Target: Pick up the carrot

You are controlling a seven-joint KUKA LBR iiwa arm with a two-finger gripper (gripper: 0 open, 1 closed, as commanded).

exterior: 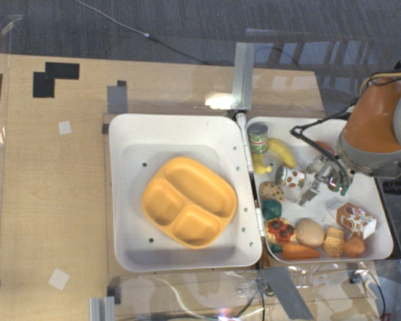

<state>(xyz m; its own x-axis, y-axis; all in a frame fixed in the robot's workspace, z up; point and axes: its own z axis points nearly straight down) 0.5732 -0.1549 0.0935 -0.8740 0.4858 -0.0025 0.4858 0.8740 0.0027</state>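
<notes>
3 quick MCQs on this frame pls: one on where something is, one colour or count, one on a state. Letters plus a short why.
1. Where does the carrot lie?
A. On the yellow plate
B. Along the near edge of the right bin
C. On the bench outside the bins

2. How many compartments does the plate in the left bin have?
A. Two
B. Three
C. Five

3. How does the end effector stand to the carrot?
A. Clamped on it
B. Lifting it over the left bin
C. Apart from it, over the middle of the right bin

Key:
1 B: the carrot rests by the front wall of the right bin, below the bread roll.
2 B: the yellow plate shows three wells.
3 C: the end effector sits near the spotted cup, well clear of the carrot.
</notes>
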